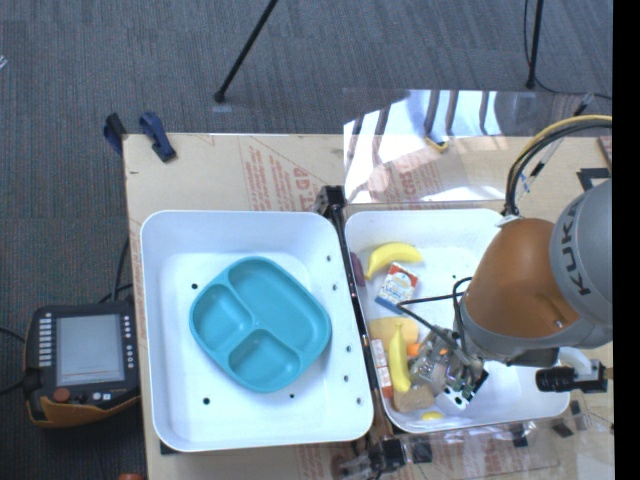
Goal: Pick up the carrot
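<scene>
2 bins sat side by side: the left bin (160,268) held a blue tray (260,321), the right bin (450,223) a clutter of food. The gripper (445,368) hung low over the right bin's near end, and how far open it stood could not be told. A small orange piece (413,349) beside it was probably the carrot, touching a banana (398,361). Nothing looked lifted, so grasping and raising remained.

Tool (443,368) low in right bin (470,230), beside carrot (413,349)
</scene>
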Controlling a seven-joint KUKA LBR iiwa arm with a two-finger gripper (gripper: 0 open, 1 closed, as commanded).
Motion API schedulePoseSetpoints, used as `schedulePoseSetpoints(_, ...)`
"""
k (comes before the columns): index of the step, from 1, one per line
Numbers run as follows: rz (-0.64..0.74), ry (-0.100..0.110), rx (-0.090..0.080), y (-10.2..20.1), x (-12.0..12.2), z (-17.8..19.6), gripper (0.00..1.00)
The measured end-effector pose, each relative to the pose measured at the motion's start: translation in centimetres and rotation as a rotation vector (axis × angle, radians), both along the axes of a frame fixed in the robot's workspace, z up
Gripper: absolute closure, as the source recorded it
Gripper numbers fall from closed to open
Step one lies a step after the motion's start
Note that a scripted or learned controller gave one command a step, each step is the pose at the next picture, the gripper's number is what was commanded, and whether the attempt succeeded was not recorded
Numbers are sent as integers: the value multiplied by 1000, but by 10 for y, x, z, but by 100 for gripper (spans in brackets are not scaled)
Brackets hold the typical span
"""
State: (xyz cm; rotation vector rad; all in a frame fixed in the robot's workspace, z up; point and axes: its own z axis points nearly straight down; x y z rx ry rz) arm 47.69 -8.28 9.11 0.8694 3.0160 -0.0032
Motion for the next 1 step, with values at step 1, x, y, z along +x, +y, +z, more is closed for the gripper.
schedulePoseSetpoints(1,2,0,1,0,1,9,100)
